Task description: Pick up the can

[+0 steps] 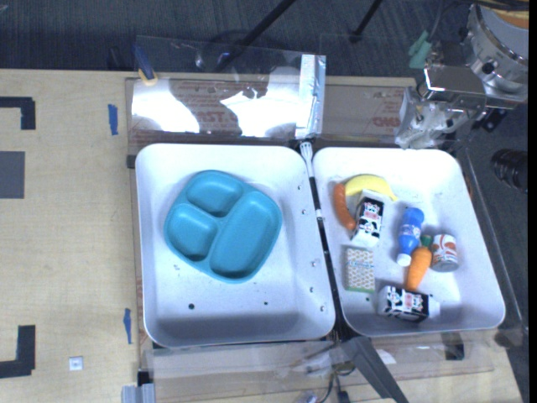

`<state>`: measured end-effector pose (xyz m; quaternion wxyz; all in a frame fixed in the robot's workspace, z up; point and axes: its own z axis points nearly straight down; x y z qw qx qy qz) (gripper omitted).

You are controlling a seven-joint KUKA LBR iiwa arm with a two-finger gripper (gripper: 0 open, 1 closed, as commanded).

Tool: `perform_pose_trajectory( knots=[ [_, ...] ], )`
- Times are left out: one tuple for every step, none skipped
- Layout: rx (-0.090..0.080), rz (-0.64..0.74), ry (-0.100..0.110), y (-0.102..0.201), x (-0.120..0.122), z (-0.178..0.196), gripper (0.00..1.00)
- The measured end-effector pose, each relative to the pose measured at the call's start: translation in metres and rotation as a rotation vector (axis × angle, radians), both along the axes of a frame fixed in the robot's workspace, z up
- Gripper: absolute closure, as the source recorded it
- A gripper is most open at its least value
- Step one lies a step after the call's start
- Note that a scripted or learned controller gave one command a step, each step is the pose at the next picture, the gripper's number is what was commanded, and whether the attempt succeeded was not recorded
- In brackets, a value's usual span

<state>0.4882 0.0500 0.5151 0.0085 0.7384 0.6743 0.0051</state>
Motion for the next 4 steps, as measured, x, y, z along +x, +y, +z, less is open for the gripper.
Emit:
perform_pose_trajectory(
  knots=[
    [0.000,0.004,-0.003,0.002,0.001,0.010,1.00],
    [-0.001,0.008,-0.007,0.004,0.002,0.020,1.00],
    [-0.001,0.013,-0.010,0.006,0.003,0.031,1.00],
    [-0.001,0.017,-0.014,0.008,0.004,0.041,1.00]
  ],
)
